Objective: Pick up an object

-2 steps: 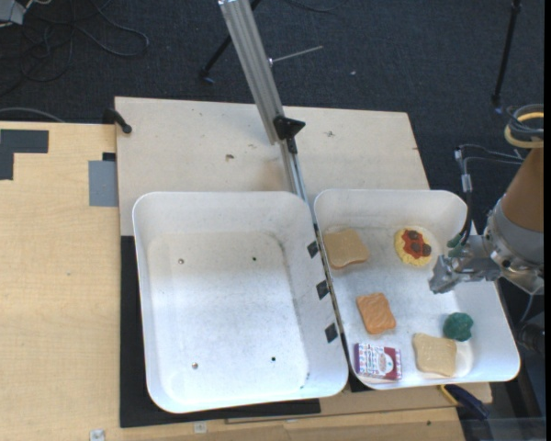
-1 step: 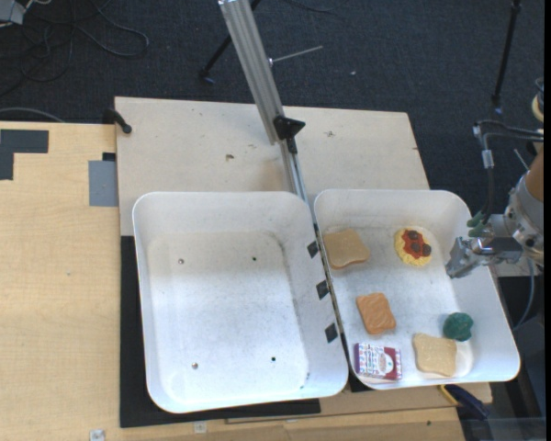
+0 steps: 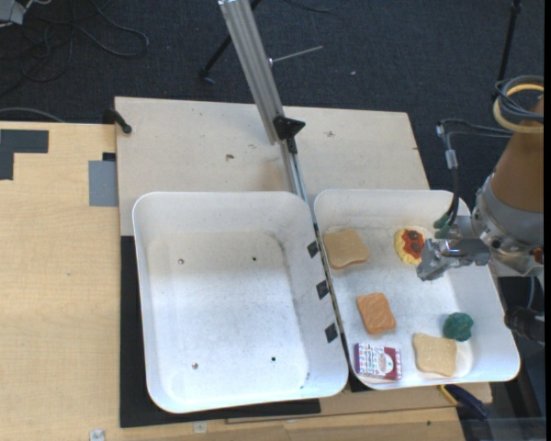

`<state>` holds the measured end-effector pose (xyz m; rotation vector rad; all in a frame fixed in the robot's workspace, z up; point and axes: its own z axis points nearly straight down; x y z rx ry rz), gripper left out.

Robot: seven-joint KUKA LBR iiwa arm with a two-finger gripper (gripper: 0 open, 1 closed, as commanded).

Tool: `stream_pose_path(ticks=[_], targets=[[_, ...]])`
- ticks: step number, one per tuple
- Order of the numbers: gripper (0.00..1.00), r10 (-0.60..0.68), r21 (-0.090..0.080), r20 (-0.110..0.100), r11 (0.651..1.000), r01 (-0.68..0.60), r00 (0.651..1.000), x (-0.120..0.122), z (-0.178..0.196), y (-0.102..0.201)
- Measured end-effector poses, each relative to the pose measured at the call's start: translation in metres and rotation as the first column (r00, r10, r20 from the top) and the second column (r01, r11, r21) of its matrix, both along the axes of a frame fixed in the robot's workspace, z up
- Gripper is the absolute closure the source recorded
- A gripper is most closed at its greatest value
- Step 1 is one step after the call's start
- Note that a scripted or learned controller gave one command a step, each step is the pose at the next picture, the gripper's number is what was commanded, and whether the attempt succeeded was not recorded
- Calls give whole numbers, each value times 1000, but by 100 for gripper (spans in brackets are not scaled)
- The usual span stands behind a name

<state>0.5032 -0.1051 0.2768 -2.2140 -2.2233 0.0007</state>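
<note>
The right bin (image 3: 496, 356) holds several small objects. A yellow and red object (image 3: 408, 244) lies near its far right side, and my gripper (image 3: 430, 266) hangs just right of it and slightly nearer the camera, close to touching it. A tan bread-like slice (image 3: 345, 247) lies at the bin's left. An orange block (image 3: 376, 312) sits in the middle. A dark green round piece (image 3: 457, 325) and a pale tan wedge (image 3: 436, 355) rest near the front right corner. A red and white packet (image 3: 377, 361) lies at the front edge.
The left bin (image 3: 165, 219) stands beside the right one, with black clips (image 3: 322, 288) along the shared wall. A slanted aluminium bar (image 3: 257, 72) rises behind the bins. The arm's orange band (image 3: 523, 168) is above the right bin's right edge.
</note>
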Motion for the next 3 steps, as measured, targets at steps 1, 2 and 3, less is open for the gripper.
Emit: stream_pose_path(ticks=[1,2,3], targets=[[100,0,0,-1,1000,0,1000,6,-4,54],[100,-2,0,-3,1000,2,1000,10,-14,96],[100,0,-1,-3,1000,0,1000,-4,-32,148]])
